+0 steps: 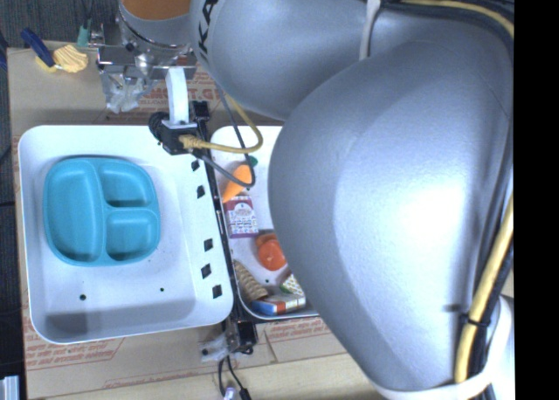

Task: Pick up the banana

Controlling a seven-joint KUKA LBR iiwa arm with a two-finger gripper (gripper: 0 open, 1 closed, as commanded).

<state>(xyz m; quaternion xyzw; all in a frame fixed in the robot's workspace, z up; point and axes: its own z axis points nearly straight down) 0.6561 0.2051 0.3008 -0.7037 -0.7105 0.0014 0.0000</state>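
Up past the left bin's point(35, 215) far edge sits the gripper point(131, 93), fingers impossible to make out tbh. Blue tray point(100, 210) in that bin, arm point(384, 171) covering most of the right one.

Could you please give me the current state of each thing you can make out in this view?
Blue tray: upright, lying in left bin, compartments bare.
Left bin: holds the tray.
Right bin: cluttered, mostly hidden by arm.
Gripper: above bench beyond bins, fingers unclear.
Banana: cannot tell.

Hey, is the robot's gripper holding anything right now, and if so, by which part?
Cannot be told: the two-finger gripper sits beyond the left white bin, and nothing shows between its fingers.
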